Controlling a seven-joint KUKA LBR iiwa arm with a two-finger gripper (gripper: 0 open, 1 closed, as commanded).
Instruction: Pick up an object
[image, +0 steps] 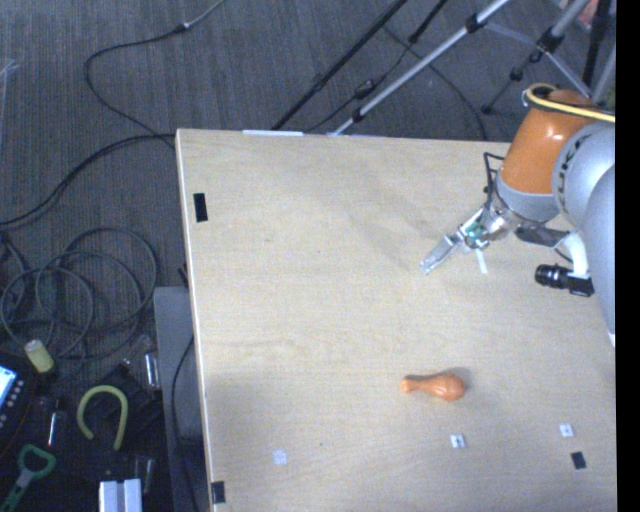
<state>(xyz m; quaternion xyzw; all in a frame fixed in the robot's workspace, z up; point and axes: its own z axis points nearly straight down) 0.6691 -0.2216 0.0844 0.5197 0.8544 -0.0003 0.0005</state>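
An orange, gourd-shaped object (436, 386) lies on its side on the pale wooden bench top (320, 300), in the lower right part of the camera view. My gripper (455, 264) hangs from the orange-banded wrist (545, 150) at the right. It sits above and slightly right of the orange object, well apart from it. Its fingers are spread open, one pale fingertip (428, 265) pointing down-left, with nothing between them.
A black tape mark (200, 207) sits near the bench's left edge. Small square markers (457, 440) dot the lower right of the bench. Cables (80, 290) and tools lie on the floor to the left, and stand legs (420, 60) cross behind the bench.
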